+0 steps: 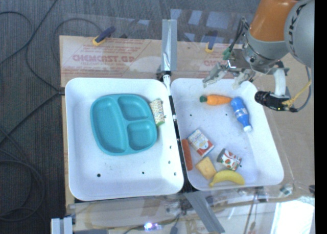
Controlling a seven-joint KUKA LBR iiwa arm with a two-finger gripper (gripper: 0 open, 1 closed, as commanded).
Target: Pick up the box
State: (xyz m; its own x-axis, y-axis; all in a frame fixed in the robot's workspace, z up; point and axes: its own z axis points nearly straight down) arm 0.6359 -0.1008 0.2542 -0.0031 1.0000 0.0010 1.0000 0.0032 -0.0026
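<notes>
Box [200,142] lies well below the open fingers [213,76].

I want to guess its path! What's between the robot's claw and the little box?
In the camera view, the carrot lies between the gripper and the box.

The tabletop [76,54], a tan board with faded red lettering, carries two shallow white plastic bins side by side, the left bin [82,177] and right bin [265,141] touching along their inner rims.
</notes>
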